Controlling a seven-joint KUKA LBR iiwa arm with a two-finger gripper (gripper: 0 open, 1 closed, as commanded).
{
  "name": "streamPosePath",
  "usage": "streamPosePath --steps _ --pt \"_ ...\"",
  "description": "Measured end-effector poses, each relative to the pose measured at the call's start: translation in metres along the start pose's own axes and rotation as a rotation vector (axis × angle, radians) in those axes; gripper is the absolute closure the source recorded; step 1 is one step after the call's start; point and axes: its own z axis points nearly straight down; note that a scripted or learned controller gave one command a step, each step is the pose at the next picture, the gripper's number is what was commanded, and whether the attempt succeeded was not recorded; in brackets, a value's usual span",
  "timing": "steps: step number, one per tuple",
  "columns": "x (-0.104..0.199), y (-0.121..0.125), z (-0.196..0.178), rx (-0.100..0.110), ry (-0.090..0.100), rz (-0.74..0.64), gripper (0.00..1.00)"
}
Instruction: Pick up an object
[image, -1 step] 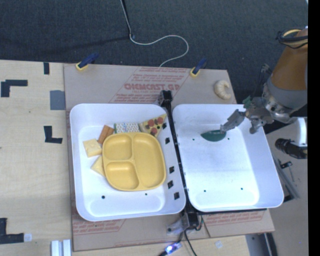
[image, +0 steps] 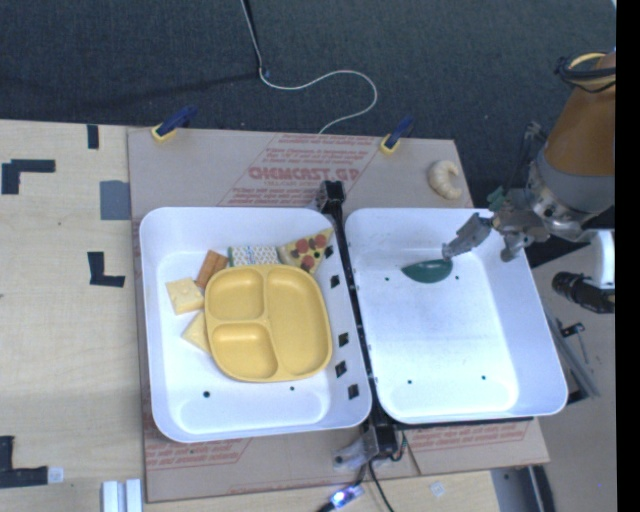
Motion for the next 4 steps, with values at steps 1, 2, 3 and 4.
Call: streamPosePath --steps 1,2,3,4 --pt "-0.004 -0.002 0.064 0.005 0.000 0.000 0.00" --pt "0.002 -0.004 0.108 0.003 0.000 -0.001 0.00" --pt "0.004 -0.004 0.162 0.002 -0.001 -0.001 0.00" --pt "0.004 -0.003 0.149 0.000 -0.001 -0.001 1.00"
